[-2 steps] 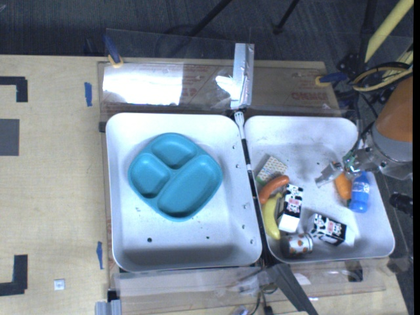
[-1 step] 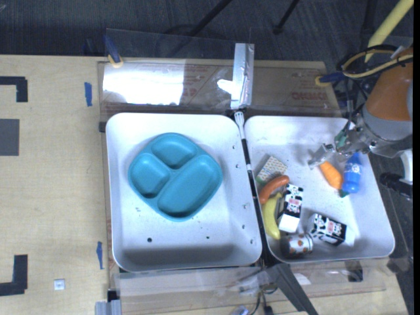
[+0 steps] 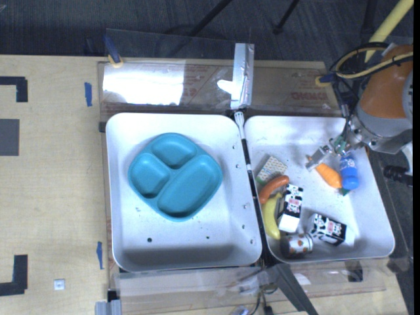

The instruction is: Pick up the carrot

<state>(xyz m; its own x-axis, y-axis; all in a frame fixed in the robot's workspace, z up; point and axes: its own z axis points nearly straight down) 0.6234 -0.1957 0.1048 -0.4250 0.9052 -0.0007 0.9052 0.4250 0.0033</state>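
Note:
The carrot (image 3: 329, 174), a short orange piece, lies in the right bin (image 3: 380, 241) toward its far right side, touching a blue object (image 3: 350, 176). My gripper (image 3: 332, 151) hangs just above and behind the carrot's far end, reaching in from the right under the orange-banded wrist (image 3: 386, 96). Something small and green shows at the gripper's tip. The view does not show the carrot between the gripper's parts.
The right bin also holds an orange-red sausage-shaped piece (image 3: 272, 186), a banana (image 3: 270, 216), a cracker (image 3: 269, 168), two cow-patterned cartons (image 3: 292, 205) (image 3: 328, 229) and a small can (image 3: 299, 245). The left bin (image 3: 125, 241) holds a blue divided plate (image 3: 174, 174).

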